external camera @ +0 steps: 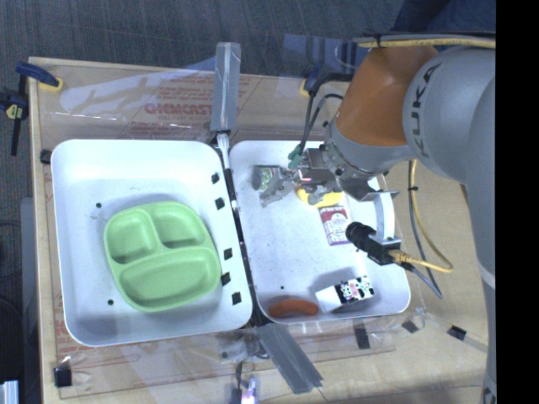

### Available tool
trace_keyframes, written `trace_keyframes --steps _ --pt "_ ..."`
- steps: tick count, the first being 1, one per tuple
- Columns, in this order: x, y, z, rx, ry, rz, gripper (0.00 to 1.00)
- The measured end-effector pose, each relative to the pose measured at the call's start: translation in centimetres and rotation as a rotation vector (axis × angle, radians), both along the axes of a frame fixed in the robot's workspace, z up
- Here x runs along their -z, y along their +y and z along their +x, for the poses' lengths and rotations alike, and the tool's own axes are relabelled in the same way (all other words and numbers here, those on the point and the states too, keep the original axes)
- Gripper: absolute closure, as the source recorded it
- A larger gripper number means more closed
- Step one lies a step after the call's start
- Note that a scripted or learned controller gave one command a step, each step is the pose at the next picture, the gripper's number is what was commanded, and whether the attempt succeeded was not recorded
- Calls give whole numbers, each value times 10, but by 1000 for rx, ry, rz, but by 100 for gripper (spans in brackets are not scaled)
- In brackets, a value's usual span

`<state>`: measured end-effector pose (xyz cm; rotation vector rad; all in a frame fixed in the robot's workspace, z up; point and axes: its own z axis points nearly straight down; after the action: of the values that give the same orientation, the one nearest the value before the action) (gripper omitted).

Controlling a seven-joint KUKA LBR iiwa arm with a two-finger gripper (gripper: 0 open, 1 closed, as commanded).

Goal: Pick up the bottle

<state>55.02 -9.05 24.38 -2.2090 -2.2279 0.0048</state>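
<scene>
A small white bottle [345, 293] with a dark patterned label lies on its side near the front edge of the right bin [278, 251]. My gripper [271, 185] hangs low over the back left part of that bin, close to the divider. It is well away from the bottle, which lies toward the front right of it. The grey arm with its orange band [383, 82] covers the bin's back right corner.
A red and white packet [334, 225] and a yellow item [325, 197] lie just right of the gripper. A brown oval item [293, 307] sits at the front rim beside the bottle. The left bin [76, 183] holds a green divided plate [162, 255].
</scene>
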Motion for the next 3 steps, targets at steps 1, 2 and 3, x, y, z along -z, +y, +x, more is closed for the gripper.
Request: trace_keyframes --steps 1,2,3 --pt "42 100 -65 124 1 -1 0" --pt "53 146 -36 -25 -2 -1 0" --pt "52 171 -3 -318 -5 0 0"
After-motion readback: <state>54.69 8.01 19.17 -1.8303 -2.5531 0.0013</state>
